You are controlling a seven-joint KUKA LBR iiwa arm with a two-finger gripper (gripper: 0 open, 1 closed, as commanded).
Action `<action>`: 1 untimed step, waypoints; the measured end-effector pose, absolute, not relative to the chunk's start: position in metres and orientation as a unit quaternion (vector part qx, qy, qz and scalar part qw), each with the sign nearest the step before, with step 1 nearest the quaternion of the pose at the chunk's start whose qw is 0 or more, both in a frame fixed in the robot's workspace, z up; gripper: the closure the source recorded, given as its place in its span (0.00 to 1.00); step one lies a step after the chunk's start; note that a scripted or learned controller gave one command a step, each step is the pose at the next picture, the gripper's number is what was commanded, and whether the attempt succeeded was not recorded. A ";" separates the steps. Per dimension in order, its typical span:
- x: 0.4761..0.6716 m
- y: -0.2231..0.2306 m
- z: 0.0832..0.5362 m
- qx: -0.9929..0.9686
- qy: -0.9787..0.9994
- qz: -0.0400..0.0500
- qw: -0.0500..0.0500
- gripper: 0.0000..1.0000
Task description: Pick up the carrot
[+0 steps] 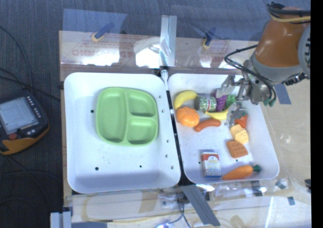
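Green and three-sectioned, a plastic tray (126, 116) lies near the middle of the left white bin (81, 171), with bare white floor all around it. At its nine o'clock, off the bench, a handheld pendant (20, 121) with a screen rests on the dark carpet.

Across the divider, the right bin (270, 161) carries a crowd of toy food. A yellow banana (183, 98) lies at the bin's ten o'clock, and just below it sits an orange fruit (188, 117). At that fruit's three o'clock lies a small reddish-orange piece (207, 124), elongated like a pepper or sausage. Above that, a can with a green and purple label (208, 103) lies on its side.

Further along, a small carton (211, 164) sits at the bin's six o'clock. The carrot (239, 172) lies just beside it at four o'clock, against the bin's lower wall: a smooth orange taper, lying almost flat, its narrow tip toward the carton and a dark green stub at its right end. Nothing touches it. At its twelve o'clock are a waffle-textured orange cracker (236, 149) and a yellow chunk (239, 133).

The gripper (238, 102) hangs over the bin's two o'clock area, well apart from the carrot; whether its tool is parted or closed cannot be told. The orange band (280, 40) of the arm shows above it.
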State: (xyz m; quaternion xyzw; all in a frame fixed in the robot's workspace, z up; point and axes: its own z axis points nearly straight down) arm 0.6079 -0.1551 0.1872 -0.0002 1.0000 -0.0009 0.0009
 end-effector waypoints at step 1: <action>0.568 -0.097 0.090 0.135 0.991 0.000 0.004 0.00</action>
